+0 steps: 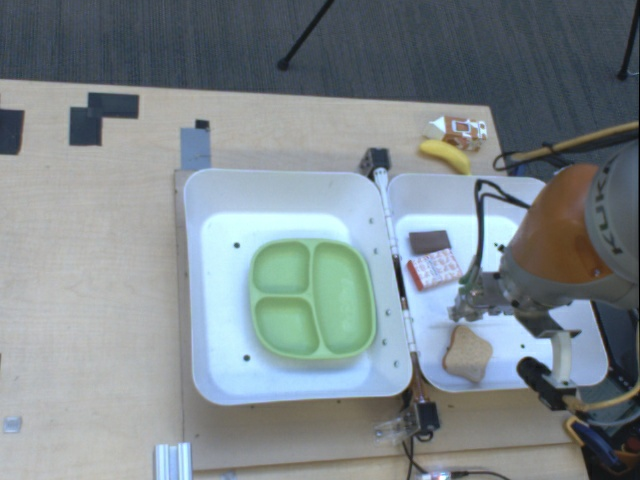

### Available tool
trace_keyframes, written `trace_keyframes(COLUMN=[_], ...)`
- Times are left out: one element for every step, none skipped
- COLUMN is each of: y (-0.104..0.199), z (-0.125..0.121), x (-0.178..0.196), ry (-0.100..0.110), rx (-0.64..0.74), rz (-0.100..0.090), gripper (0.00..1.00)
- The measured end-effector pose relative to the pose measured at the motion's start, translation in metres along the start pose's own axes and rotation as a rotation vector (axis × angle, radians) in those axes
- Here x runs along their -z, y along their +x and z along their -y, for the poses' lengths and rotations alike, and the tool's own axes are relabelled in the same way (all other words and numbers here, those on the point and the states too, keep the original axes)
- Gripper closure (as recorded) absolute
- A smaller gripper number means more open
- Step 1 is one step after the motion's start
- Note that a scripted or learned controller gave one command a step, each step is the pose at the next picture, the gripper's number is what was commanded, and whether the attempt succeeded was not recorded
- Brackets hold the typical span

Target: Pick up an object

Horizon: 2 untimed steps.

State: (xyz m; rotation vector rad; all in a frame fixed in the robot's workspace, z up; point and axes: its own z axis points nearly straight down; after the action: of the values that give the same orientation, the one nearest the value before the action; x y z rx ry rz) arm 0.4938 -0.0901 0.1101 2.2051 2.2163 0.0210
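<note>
— Can we read anything here?

— Very little. On the arm's orange band (575, 230), at the right edge, we see part of dark lettering, but it is cut off and we cannot make out a word.

— What about the red and white packet (434, 267) in the right bin (590, 363)?

— We see a patterned print on it, too small for us to read. The same goes for the small carton (460, 128) on the tabletop (90, 298) beside the banana (444, 154): we see orange and white markings, nothing legible.

— And the dark patches at the far left of the tabletop?

— Plain shapes; we find no letters or numbers on them.
</note>
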Motion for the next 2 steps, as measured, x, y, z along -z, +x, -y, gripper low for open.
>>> trace_keyframes(y=[0.0,0.005], z=[0.0,0.006], x=[0.0,-0.023], ry=[0.0,0.014], rx=[0.001,-0.005], rz=[0.0,0.0], gripper=[0.0,0.0])
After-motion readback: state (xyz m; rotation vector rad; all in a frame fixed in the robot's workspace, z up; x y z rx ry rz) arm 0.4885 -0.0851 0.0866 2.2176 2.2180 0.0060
